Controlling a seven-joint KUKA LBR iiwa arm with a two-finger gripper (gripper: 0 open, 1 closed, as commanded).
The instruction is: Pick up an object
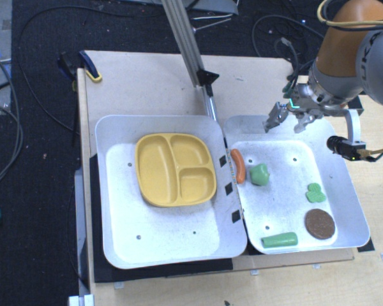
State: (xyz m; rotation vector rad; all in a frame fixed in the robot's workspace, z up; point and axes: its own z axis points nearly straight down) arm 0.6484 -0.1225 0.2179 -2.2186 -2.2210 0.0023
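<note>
Below the tool, a small orange sausage lies lengthwise.

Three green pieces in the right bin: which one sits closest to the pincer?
The rounded green chunk beside the orange sausage, below the pincer. The small leafy green piece lies farther right, and the long green stick lies along the near edge.

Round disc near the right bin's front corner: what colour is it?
Brown; the disc shows best in the camera view.
</note>
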